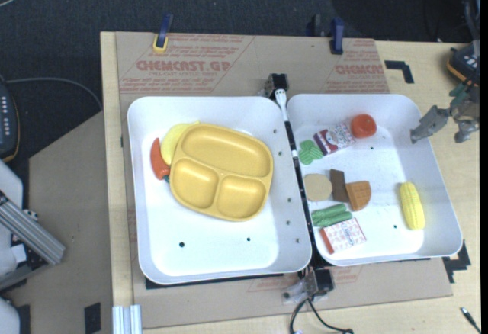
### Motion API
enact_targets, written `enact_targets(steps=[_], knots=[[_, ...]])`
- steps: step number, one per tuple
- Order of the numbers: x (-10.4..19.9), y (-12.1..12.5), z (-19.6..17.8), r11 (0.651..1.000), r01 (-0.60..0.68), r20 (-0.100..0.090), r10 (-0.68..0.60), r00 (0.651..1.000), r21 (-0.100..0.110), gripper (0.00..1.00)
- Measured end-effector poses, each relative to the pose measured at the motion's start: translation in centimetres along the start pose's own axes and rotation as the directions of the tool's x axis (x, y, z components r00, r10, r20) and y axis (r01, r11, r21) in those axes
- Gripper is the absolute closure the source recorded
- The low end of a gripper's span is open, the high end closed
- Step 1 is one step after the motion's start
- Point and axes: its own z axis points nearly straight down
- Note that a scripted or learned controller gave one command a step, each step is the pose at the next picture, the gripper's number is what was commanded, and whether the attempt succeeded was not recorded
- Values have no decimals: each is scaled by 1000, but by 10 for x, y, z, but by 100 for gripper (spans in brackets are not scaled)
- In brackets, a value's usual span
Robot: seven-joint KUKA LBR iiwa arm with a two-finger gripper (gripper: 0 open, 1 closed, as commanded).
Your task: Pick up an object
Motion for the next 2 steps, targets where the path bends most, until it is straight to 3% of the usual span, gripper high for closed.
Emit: enact_targets(steps=[1, 2], knots=[[0, 2, -5, 1000, 2, 3, -2, 1000, -9, 0], [5, 7, 40, 1000, 3, 0, -3, 1000, -4, 0]])
